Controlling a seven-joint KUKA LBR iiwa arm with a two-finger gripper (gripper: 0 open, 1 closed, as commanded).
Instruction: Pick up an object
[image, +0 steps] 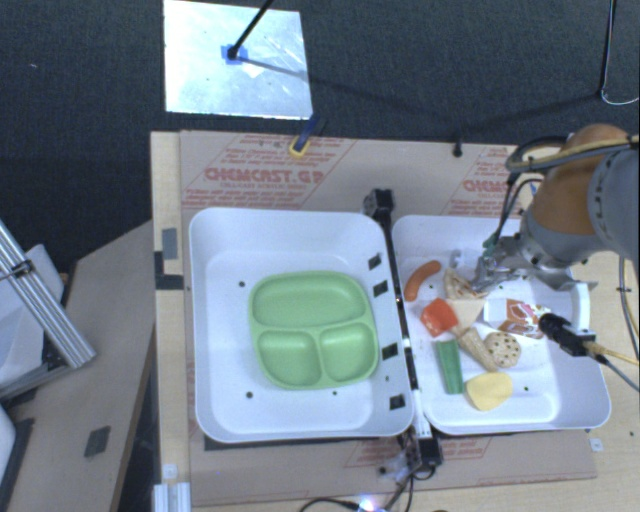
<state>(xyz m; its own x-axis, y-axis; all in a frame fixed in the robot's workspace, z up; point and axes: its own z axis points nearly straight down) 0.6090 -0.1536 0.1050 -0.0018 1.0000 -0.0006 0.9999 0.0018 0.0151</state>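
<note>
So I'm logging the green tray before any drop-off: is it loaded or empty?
Empty. All three compartments of the green tray show bare green plastic; the food pieces lie in the right bin.

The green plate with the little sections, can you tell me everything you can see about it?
The pale green divided plate looks like smooth plastic, a rounded rectangle with soft corners. It has three compartments: one wide one along the far side and two smaller ones side by side along the near side, split by raised ridges. It lies flat and right way up, turned a little askew, in the middle of the left shallow white bin. It rests on the bin's floor, apart from the walls. Nothing lies in its compartments.
</note>
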